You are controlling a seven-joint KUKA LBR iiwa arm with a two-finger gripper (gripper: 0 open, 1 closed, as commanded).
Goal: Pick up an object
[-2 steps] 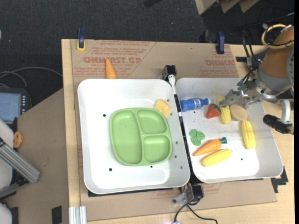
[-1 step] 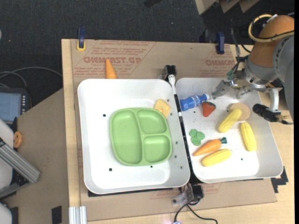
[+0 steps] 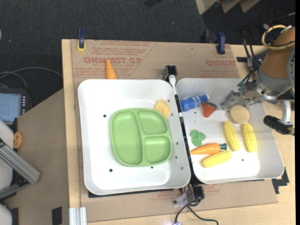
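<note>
Camera view puts the gripper over the right bin, its metal fingers spread open just above a round tan disc; nothing sits between them. That disc is flat and pale, lying near the bin's far right corner. Just below it lie two yellow corn cobs; left of it, a red strawberry and blue bottle. Beyond it, the grey arm rises rightward. Cardboard covers the bench.
</note>
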